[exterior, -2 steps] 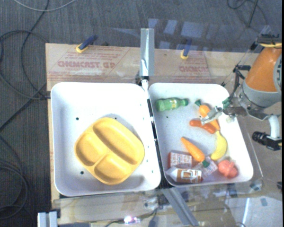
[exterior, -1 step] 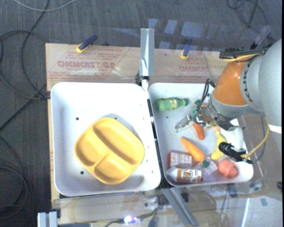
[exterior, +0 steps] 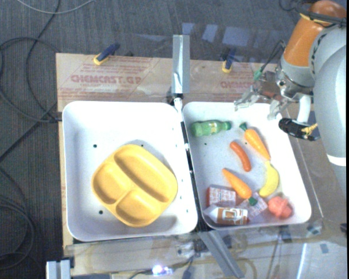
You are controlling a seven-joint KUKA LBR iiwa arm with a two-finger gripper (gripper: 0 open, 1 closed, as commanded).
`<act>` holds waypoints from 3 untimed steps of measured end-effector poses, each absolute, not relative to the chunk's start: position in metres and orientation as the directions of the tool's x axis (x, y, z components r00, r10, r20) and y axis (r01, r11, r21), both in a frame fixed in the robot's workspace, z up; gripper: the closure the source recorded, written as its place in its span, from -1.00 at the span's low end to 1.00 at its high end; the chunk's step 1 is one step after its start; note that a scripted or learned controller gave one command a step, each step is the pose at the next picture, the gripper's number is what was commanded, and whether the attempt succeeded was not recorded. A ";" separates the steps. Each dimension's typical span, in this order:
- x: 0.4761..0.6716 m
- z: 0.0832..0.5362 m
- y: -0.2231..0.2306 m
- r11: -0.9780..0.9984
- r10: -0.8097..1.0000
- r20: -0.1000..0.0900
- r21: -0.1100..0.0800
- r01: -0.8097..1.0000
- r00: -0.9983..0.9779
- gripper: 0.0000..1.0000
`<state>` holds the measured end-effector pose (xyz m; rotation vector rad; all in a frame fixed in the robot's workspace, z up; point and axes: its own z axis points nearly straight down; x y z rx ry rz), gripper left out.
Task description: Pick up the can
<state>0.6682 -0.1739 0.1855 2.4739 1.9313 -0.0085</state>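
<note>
- The gripper point(exterior: 259, 99) hangs at the upper right of the frame, over the far rim of the right bin point(exterior: 299, 179), its two fingers spread wide with nothing between them.
- The can point(exterior: 221, 196), red-labelled, lies in the lower part of the right bin, just above a bottle point(exterior: 231, 215) with an orange label.
- A green bottle point(exterior: 210, 128), two carrots, a sausage and a banana point(exterior: 270, 182) lie around.
- The left bin point(exterior: 81, 156) holds a yellow tray point(exterior: 135, 183).

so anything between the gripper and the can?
Yes. The gripper hovers at the right bin's far rim; the red-labelled can lies near the front. Two orange carrots and a red sausage lie between; straight above it nothing.
</note>
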 end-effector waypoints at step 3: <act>0.516 0.105 -0.125 -0.011 1.000 0.003 -0.005 1.000 0.011 -1.00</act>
